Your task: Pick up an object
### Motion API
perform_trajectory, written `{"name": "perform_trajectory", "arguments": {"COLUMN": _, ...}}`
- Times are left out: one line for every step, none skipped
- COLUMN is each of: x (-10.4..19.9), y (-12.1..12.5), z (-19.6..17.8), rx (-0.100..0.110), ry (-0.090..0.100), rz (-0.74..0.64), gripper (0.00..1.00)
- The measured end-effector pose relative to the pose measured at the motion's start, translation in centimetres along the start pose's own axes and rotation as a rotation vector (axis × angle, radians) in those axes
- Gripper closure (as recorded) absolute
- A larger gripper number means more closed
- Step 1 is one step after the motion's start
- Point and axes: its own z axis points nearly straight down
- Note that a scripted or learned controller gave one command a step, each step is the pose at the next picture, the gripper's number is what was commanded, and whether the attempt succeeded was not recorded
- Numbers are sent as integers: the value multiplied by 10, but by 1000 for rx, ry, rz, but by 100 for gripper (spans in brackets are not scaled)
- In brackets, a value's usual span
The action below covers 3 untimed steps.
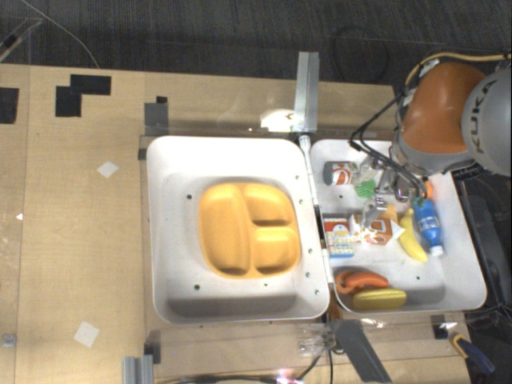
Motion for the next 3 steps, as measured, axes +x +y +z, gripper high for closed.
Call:
{"name": "perform_trajectory", "arguments": {"x": -20, "y": -55, "z": 17, "rx": -8, "ry": 6, "rz": -45, "gripper": 0}}
{"name": "perform_trajectory", "arguments": {"x": -20, "y": -60, "z": -97, "rx": -8, "ry": 7, "rz": 40, "gripper": 0}}
{"name": "perform_trajectory", "arguments": {"x": -32, "y": -20, "z": -167, "rx": -10, "ry": 11, "rz": 79, "gripper": 0}}
